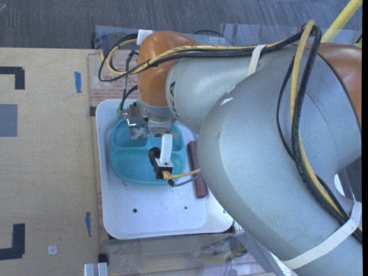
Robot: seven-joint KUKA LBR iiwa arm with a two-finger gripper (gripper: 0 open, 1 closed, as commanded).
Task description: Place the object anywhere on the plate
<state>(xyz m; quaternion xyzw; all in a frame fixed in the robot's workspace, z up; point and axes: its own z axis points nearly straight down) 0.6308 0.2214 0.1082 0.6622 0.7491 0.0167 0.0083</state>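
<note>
One white bin (155, 217) shows in the camera view, the big grey arm (259, 154) covering whatever lies toward three o'clock. In that bin sits one turquoise plate (129, 160), divided into compartments; how many compartments cannot be counted under the wrist. One dark brown bar-shaped object (197, 177) lies just beside the plate at its three o'clock edge. One arm reaches in, bearing one claw (138, 132). Two blue tape marks (78, 82) sit on the tabletop (46, 154).

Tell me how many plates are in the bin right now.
1. A blue plate lies in the white bin, toward its upper left, partly under the gripper. The arm covers much of the bench, so more could be hidden.
</note>
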